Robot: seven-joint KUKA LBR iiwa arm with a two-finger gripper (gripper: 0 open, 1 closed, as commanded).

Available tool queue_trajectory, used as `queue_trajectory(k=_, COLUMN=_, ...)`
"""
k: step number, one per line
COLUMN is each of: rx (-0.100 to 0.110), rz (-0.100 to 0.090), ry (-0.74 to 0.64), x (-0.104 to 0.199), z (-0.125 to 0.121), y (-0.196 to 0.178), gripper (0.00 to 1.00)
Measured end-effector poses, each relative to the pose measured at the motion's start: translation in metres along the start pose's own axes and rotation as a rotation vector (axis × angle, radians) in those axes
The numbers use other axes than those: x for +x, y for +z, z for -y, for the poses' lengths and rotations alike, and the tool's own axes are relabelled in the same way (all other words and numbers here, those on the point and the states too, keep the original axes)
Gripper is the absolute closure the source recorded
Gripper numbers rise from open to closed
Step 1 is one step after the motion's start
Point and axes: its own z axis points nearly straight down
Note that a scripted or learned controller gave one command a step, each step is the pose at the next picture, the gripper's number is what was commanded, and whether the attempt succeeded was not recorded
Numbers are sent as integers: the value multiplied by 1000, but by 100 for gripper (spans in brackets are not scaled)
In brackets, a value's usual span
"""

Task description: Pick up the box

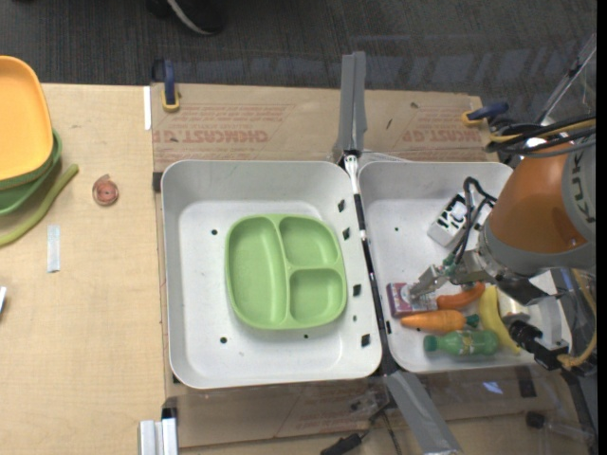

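The box (399, 300) is small and purple-pink with a white face. It lies flat in the right bin (408, 197), against that bin's left wall near the front. My gripper (432, 281) hangs low over the bin, just right of the box and over its upper right corner. Whether it touches the box is unclear, and the box rests on the bin floor. The arm's orange band (538, 207) rises behind the gripper and hides part of the bin's right side.
Packed close to the box are two carrots (436, 320), a green bottle (462, 344) and a banana (493, 318). A white and black packet (450, 218) lies farther back. The left bin (190, 254) holds a green divided plate (286, 271).
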Motion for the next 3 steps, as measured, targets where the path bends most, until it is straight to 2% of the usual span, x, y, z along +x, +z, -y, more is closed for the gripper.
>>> queue_trajectory(k=1, rx=11, rz=-2, ry=36, x=-35, z=-23, y=-29, gripper=0)
queue_trajectory(k=2, rx=12, rz=-2, ry=63, x=27, z=-38, y=-94, gripper=0)
queue_trajectory(k=3, rx=12, rz=-2, ry=63, x=27, z=-38, y=-94, gripper=0)
